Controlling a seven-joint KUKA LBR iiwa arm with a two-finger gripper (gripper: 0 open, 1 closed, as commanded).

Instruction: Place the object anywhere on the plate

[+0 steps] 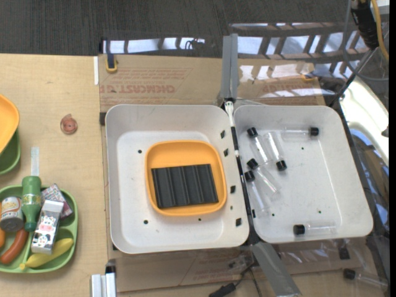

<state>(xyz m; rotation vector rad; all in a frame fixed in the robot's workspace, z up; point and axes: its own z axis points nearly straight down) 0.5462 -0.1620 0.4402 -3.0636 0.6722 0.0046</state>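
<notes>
An orange plate [184,151] with rounded corners sits in the middle of the left white bin [124,166]. A dark grey ribbed rectangular block [185,185] lies flat on the plate, covering most of its floor. In the right white bin [346,184] lie several clear plastic tubes with black caps: one near the back [298,131], one by the left side [267,148], one lower left [262,182] and one at the front [317,229].
Left of the bins, on the wooden bench, a green tray [65,240] holds toy food and a small bottle. An orange bowl [6,124] stands at the far left edge. Cardboard [161,85] lies behind the bins. Cables and a metal frame [365,17] stand at the back right.
</notes>
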